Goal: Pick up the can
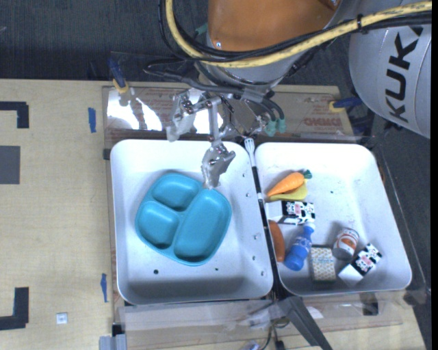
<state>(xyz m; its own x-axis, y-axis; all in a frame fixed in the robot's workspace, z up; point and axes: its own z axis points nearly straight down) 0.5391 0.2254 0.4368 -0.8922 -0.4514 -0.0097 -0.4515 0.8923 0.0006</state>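
- here the gripper (216,166) hangs over the back of the left bin (130,171), just above the rear edge of the blue divided plate (183,217); whether it is parted or closed i cannot tell, and nothing shows in its grasp.
- above it the arm's grey wrist and orange band (267,20) fill the top of the view, with yellow and black cables (179,34) looping around.
- the blue divided plate sits near the middle of the left bin, three compartments showing.
- the can (346,243) lies in the right bin (363,171), toward its front right part, well apart from the gripper and across the wall between the bins.
- the can seems tipped, its round reddish end turned up and toward the back left, its long axis running on a slant toward the front right; the exact tilt is hard to read.
- just beside the can on its right sits a small black-and-white carton (364,261), touching or nearly so.
- on its left stands a tan packet (321,263), and beyond that a blue bottle (299,249) lying with its cap toward the back.
- further back are another black-and-white carton (298,211) and a carrot (286,184) near the dividing wall.
- a brown sausage-like piece (276,240) lies along that wall.
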